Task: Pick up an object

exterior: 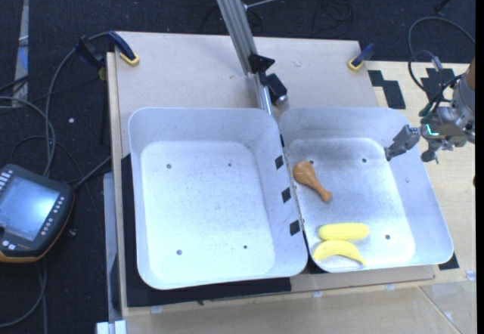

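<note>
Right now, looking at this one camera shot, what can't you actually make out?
- Gripper, camera view: too small and blurred to read its grip state.
- Arm: cut off by the right edge.
- Two yellow objects in the right bin: close together; whether they touch is unclear.
- Handheld controller: cut off by the left edge, screen unreadable.

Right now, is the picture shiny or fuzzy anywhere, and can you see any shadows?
In the camera view, the two white bins look bright but speckled, with no strong glare; the drumstick toy and the two yellow bananas cast only faint, soft shadows; the pincer at the right edge is small and a bit fuzzy; the floor is dark.
</note>
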### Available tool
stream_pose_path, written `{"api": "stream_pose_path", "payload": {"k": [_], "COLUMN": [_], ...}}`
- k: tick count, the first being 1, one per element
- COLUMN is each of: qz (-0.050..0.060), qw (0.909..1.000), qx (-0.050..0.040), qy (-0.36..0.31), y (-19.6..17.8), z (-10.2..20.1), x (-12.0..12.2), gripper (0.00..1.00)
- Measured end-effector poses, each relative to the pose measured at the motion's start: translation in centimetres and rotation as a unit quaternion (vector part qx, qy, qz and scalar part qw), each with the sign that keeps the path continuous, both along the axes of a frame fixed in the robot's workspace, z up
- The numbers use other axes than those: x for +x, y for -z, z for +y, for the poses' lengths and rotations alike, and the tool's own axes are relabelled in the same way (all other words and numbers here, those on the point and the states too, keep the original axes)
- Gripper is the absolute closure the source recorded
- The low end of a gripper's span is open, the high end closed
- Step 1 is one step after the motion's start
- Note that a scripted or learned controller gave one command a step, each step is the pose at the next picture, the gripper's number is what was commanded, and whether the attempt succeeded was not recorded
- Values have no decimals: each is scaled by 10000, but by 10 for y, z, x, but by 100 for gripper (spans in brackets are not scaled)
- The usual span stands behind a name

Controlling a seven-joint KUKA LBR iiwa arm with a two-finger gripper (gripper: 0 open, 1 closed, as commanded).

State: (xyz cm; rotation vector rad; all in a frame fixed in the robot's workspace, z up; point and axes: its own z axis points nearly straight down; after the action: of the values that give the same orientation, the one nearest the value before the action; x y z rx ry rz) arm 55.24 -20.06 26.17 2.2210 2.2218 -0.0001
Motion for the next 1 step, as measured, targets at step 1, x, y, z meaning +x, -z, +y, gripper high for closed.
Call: {"api": "stream_pose_path", "payload": {"k": [1], "qz": [0], "qw": [10000], "qx": [0], "qy": [0], "y": [0], "z": [0], "x": [0], "gripper": [0]}}
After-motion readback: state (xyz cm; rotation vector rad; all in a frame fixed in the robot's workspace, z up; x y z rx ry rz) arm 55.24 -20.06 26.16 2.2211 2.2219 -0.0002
